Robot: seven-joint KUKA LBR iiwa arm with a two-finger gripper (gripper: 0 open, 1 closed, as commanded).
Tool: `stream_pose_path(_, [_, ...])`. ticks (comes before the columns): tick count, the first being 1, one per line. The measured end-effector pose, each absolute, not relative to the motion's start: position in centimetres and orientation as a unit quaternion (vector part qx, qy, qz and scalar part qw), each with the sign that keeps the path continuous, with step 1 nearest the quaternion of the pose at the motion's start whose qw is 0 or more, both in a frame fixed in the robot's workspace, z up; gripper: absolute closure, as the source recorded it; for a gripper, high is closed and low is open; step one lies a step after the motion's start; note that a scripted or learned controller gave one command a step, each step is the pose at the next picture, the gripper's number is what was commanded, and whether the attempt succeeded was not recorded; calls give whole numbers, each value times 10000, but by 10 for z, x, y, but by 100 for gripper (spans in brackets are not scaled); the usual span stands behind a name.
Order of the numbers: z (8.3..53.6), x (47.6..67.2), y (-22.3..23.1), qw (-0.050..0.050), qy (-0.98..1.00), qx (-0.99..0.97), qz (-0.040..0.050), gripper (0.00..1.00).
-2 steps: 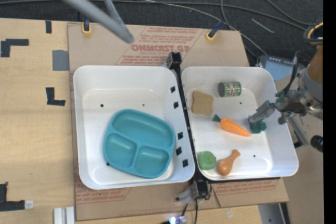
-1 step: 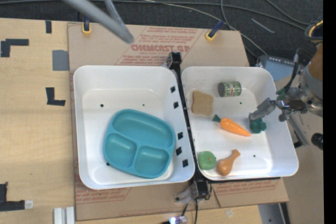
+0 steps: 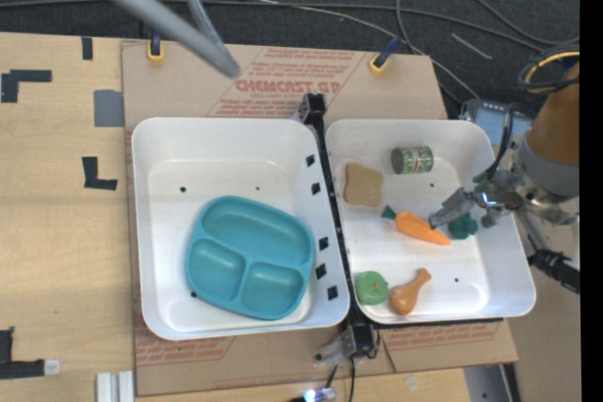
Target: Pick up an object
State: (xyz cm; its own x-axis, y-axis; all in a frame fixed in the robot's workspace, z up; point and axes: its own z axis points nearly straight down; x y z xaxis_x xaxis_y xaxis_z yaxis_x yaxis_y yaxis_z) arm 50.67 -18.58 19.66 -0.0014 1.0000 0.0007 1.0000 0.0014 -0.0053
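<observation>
In the right bin (image 3: 490, 297) lie an orange carrot (image 3: 421, 229), a tan slice of bread (image 3: 363, 185), a small green can (image 3: 412, 160) on its side, a green apple (image 3: 371, 287) and a brown drumstick (image 3: 408, 292). A small teal object (image 3: 462, 227) sits by the carrot's right end. My gripper (image 3: 469, 216) hangs low over the bin's right side, open, with one finger (image 3: 448, 212) near the carrot's thick end and the teal object below the gap. Nothing is held between the fingers.
The left bin (image 3: 160, 202) holds a blue divided tray (image 3: 250, 257). A black divider (image 3: 323, 202) runs between the bins. The arm's grey and orange body (image 3: 551, 146) stands over the right bin's right wall. Cables lie behind the bench.
</observation>
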Motion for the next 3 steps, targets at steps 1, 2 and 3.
stream_pose_path(1, [141,512,-193,15,-7073,-7069,14,0])
stream_pose_path(2, [88,512,-193,9,-7074,-7068,12,0])
stream_pose_path(3, [101,512,-193,2,-7074,-7068,7,100])
